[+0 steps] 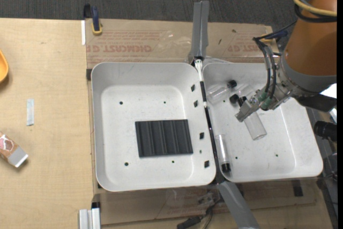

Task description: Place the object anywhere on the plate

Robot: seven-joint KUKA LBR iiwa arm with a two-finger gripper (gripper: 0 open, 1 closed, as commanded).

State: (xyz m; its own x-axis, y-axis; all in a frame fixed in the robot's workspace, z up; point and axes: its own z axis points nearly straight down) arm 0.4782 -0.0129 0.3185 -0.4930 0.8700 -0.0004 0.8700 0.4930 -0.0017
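Claw (247,113), grip state unreadable, hangs above clear tube (257,128), whose long axis runs diagonally in right bin (300,169).

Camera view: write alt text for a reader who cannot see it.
A grey and orange robot arm reaches in from the right, its gripper low over the right white bin, beside a clear tube-like object. The left white bin holds a dark ribbed rectangular plate. Both bins sit side by side on a wooden bench.
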